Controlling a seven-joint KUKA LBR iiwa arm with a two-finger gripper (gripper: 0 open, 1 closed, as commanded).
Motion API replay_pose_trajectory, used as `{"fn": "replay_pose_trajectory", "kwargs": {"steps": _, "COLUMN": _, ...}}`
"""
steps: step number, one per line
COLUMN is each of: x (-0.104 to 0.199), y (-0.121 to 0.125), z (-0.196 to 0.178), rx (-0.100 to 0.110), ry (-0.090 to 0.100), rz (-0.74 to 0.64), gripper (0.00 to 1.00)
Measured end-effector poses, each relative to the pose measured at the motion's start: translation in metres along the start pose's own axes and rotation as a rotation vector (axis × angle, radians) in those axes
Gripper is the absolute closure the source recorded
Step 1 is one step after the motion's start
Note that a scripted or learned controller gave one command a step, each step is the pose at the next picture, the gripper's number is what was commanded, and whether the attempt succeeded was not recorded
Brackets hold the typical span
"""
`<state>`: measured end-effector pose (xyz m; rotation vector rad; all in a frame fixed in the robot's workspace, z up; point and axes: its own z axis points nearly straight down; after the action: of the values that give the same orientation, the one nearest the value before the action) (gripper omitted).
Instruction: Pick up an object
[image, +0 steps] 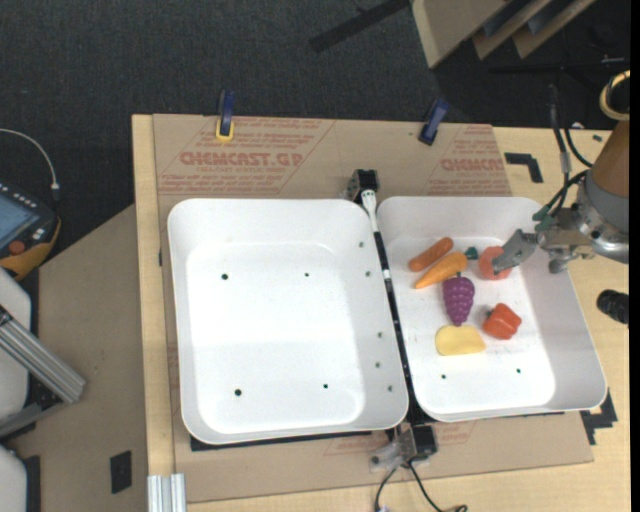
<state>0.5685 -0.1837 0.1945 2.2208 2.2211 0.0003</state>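
Observation:
The right bin (560, 385) holds several toy foods. Two orange carrots (437, 262) lie side by side near its middle back. Below them sit a purple grape bunch (459, 297), a yellow piece (460, 341) and a red pepper (503, 321). A small red fruit with a green top (491, 261) lies at the back, right of the carrots. My gripper (522, 249) hangs low over the bin's back right part, its tip right beside this red fruit. From this angle I cannot make out whether it touches the fruit.
The left bin (200, 300) stands next to the right one, with a black divider strip (385, 290) between them. Both rest on a cardboard sheet (300, 150) held by blue clamps. The arm (610, 190) comes in over the right bin's right rim.

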Motion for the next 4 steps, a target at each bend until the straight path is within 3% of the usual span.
{"fn": "replay_pose_trajectory", "kwargs": {"steps": 1, "x": 0.086, "y": 0.011, "z": 0.061, "rx": 0.007, "ry": 0.005, "rz": -0.008, "gripper": 0.00}}
{"fn": "replay_pose_trajectory", "kwargs": {"steps": 2, "x": 0.091, "y": 0.018, "z": 0.113, "rx": 0.006, "ry": 0.002, "rz": -0.001, "gripper": 0.00}}
{"fn": "replay_pose_trajectory", "kwargs": {"steps": 3, "x": 0.090, "y": 0.019, "z": 0.099, "rx": 0.000, "ry": 0.001, "rz": 0.000, "gripper": 1.00}}
{"fn": "replay_pose_trajectory", "kwargs": {"steps": 4, "x": 0.169, "y": -0.006, "z": 0.004, "rx": -0.005, "ry": 0.003, "rz": -0.007, "gripper": 1.00}}
